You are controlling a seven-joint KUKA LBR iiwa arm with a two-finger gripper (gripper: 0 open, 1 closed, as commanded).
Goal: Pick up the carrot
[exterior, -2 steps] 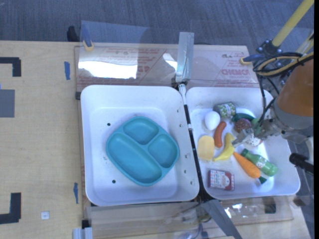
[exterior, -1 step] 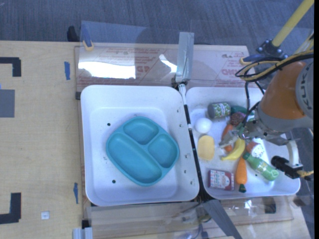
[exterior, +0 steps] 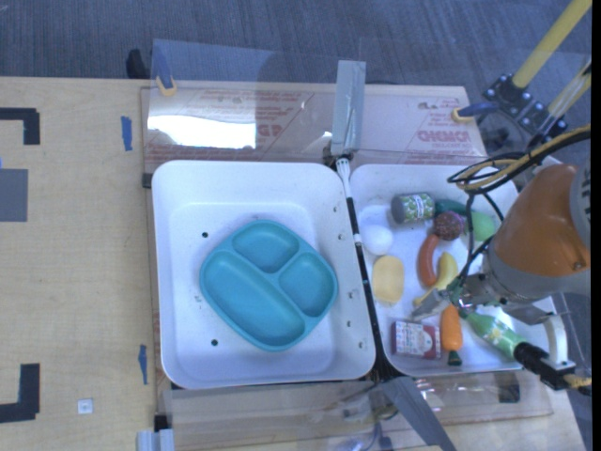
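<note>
The carrot (exterior: pixel 452 328) lies on the floor of the right bin (exterior: pixel 409 178) beside a small red packet (exterior: pixel 415 339), not yet lifted, while the gripper (exterior: pixel 449 298) hovers just above its upper end, its open-or-closed state impossible to tell, so the grasp and lift remain.

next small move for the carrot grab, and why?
Probably a short descent straight onto the carrot. The gripper sits just above its upper end in the right bin, nothing visibly between its fingers. The red packet and green bottle flank the carrot closely, so keep it centred.
</note>
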